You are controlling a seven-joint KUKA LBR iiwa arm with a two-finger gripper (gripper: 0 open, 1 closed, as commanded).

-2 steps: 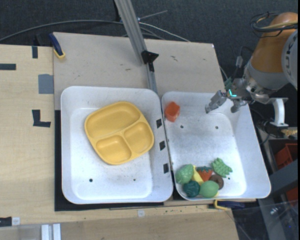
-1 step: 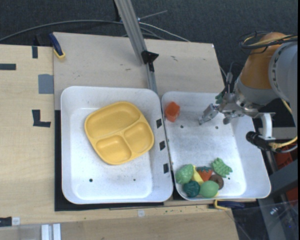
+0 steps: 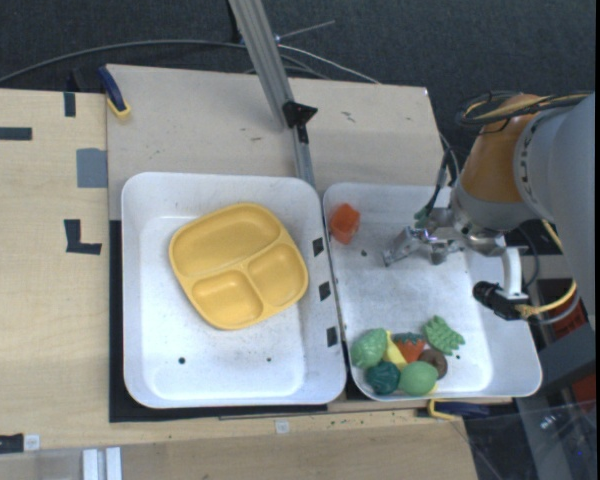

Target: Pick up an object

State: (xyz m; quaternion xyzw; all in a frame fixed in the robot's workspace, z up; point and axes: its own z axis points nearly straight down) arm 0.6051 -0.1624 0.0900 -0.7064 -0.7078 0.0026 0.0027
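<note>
My gripper [image 3: 408, 247] hangs low over the upper middle of the right bin [image 3: 500, 368], pointing left, with bare bin floor under it. An orange block [image 3: 345, 221] sits at the bin's upper left corner, a short way left of the gripper and apart from it. Several small toys lie clustered along the bin's near edge: a light green leafy piece [image 3: 370, 347], a dark teal piece [image 3: 383, 377], a round green one [image 3: 418, 378], a red piece [image 3: 411, 347] and a spiky green one [image 3: 444, 334].
A yellow divided plate [image 3: 238, 265] lies in the left bin [image 3: 150, 368]. A slanted metal post [image 3: 265, 53] rises behind the bins, its foot near their shared wall. Cables and a black fitting [image 3: 495, 296] hang off the arm over the right bin's right side.
</note>
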